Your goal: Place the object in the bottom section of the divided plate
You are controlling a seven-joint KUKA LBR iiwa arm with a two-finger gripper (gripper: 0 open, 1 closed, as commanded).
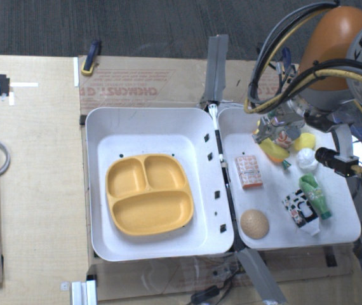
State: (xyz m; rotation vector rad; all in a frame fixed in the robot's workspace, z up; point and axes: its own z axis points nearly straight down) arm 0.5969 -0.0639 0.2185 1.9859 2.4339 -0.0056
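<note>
Over the right bin (352, 230), the gripper (276, 134) sits on yellow fruit (274, 150); I cannot tell its grip. Squeeze firmly, then lift straight up toward the plate (148, 194).

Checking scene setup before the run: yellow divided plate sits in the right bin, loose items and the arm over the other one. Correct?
Not quite. The camera view shows the yellow divided plate in the left bin, not the right. The rest stands: the loose items, such as the small box and the round brown object, lie in the right bin, with the arm over it.
</note>
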